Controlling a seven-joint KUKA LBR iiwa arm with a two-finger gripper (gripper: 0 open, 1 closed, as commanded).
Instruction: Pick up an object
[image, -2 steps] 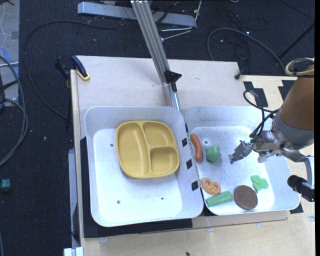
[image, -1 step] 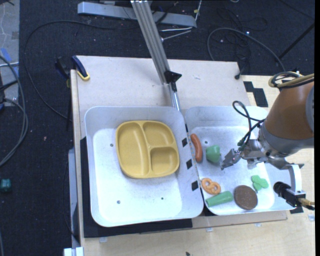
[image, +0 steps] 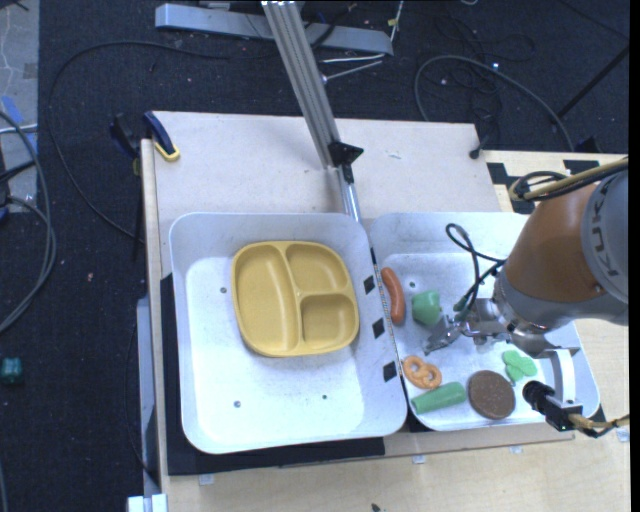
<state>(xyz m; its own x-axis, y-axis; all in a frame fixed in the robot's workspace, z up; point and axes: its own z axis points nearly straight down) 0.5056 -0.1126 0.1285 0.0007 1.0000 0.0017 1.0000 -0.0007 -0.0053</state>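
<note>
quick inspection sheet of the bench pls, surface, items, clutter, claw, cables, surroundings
surface: tan bench bearing left bin and right bin.
job's things: in right bin, hot dog, green block, pretzel, green cylinder, brown disc.
clutter: yellow divided tray in left bin.
claw: claw low over right bin, beside green block; grip unclear.
cables: black cable looping from arm.
surroundings: dark floor, loose cables, metal pole.

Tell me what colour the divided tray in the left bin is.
Yellow; the tray shows plainly in the camera view.
</note>
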